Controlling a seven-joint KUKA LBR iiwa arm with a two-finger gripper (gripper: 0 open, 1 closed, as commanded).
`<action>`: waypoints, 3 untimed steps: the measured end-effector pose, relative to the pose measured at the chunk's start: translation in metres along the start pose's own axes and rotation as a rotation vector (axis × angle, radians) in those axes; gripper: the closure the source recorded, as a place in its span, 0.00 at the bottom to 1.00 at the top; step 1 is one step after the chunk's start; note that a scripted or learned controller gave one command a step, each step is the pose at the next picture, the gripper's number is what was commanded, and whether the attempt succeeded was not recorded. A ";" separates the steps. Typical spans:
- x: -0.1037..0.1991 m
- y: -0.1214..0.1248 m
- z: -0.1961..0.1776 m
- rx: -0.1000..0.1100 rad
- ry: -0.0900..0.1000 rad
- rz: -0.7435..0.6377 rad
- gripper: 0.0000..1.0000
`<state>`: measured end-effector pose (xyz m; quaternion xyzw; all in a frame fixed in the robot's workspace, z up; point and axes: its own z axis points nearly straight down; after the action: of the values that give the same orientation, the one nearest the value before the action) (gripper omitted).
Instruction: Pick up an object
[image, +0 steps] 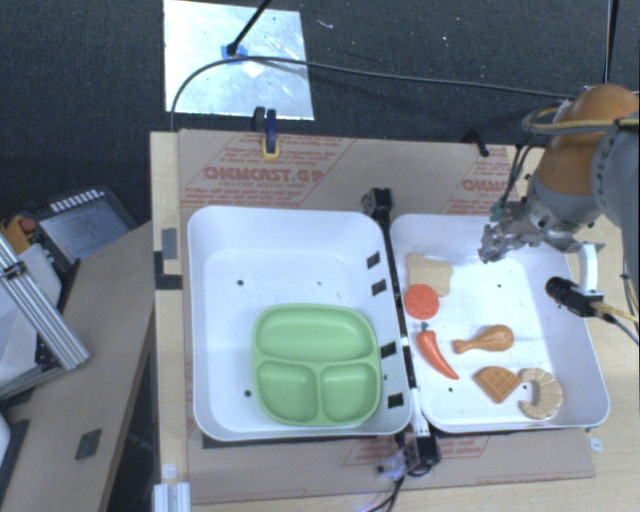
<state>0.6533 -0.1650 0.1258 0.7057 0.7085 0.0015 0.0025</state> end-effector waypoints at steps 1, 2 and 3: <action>-0.005 0.010 -0.059 -0.001 0.000 -0.001 1.00; -0.015 0.009 -0.116 -0.002 -0.001 0.002 1.00; -0.014 0.010 -0.123 0.001 0.000 0.000 1.00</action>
<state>0.6627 -0.1792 0.2488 0.7056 0.7086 0.0011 0.0019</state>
